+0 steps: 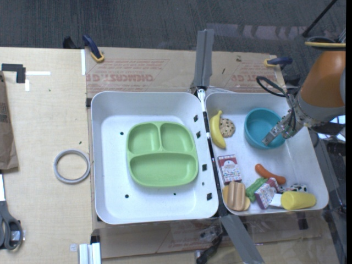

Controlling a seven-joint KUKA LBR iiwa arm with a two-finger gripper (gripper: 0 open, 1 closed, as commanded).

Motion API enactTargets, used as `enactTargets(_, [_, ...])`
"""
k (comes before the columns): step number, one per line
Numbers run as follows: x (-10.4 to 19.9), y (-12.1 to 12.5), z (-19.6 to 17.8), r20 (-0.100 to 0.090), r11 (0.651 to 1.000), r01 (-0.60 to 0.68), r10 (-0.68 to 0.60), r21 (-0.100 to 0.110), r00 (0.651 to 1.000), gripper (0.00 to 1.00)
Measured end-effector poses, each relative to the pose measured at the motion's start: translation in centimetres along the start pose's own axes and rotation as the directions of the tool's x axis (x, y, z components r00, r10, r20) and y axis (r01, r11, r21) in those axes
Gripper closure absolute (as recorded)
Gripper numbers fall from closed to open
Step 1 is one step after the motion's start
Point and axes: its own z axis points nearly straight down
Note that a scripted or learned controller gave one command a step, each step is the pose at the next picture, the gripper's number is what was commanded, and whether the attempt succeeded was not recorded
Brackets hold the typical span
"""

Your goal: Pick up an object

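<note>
Gripper [273, 136] is hanging over the blue bowl's [258, 126] right rim in the right bin [313, 164]; can't tell its state. Bowl is sitting upright at bin's back. Nearby, a banana [218, 131] is lying lengthwise front-to-back w/ a cookie [226, 127] beside it. Left bin [104, 164] is holding a green tray [162, 153]. Bench [44, 125] is pale wood, dark floor behind.

Two white bins [102, 164] sit side by side, the left one holding one green divided plate [162, 154] and the right one holding one blue bowl [259, 126], one banana [217, 131], one cookie [226, 127], one carrot [269, 174] and one yellow cylinder [298, 201].
</note>
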Motion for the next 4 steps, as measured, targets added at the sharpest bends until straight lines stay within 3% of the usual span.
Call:
enactTargets(1, [0.3, -0.3, 0.4, 0.001, 0.999, -0.054, 0.054, -0.002, 0.999, 1.0])
enactTargets(2, [-1.8, 2.6, -5.4, 0.001, 0.977, -0.213, 0.213, 0.0, 0.977, 1.0])
enactTargets(3, [-1.8, 2.6, -5.4, 0.001, 0.977, -0.213, 0.213, 0.0, 0.977, 0.0])
enactTargets(4, [-2.1, 6.3, 0.2, 0.004, 0.948, -0.32, 0.32, -0.002, 0.948, 0.0])
